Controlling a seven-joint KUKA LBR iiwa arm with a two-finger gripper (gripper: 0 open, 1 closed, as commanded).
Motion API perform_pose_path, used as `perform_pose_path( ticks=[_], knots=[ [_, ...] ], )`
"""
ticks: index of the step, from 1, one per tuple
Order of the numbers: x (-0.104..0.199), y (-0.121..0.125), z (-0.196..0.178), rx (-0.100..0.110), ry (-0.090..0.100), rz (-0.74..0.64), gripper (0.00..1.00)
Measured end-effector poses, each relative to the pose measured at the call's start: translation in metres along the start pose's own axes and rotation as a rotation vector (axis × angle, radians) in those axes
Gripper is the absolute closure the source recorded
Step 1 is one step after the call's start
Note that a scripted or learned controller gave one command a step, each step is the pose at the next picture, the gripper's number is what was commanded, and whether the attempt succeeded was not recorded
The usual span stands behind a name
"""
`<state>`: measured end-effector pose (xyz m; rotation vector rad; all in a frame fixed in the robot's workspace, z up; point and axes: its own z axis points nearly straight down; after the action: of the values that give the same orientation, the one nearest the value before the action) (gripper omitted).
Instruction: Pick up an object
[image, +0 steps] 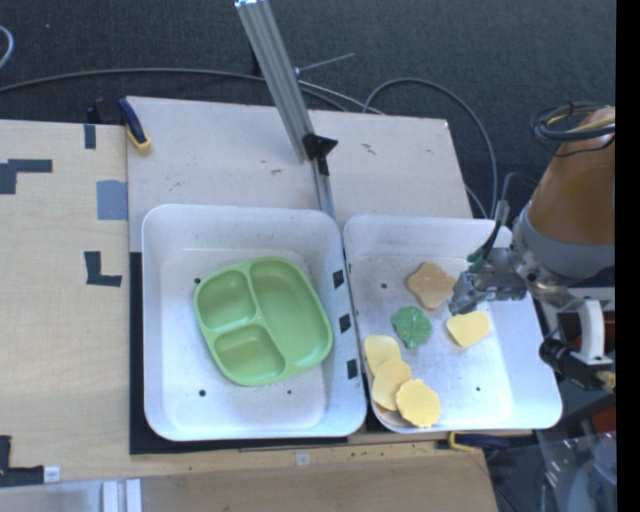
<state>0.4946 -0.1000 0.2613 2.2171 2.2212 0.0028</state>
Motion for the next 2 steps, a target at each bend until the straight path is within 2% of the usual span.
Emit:
perform_pose_path(
  ticks=[1,2],
  knots=[
    [0.046,0.01,-0.001,0.005,0.003,-0.005,1.0],
    [0.106,0.021,0.014,0.007,0.002,-0.006,1.0]
  ],
)
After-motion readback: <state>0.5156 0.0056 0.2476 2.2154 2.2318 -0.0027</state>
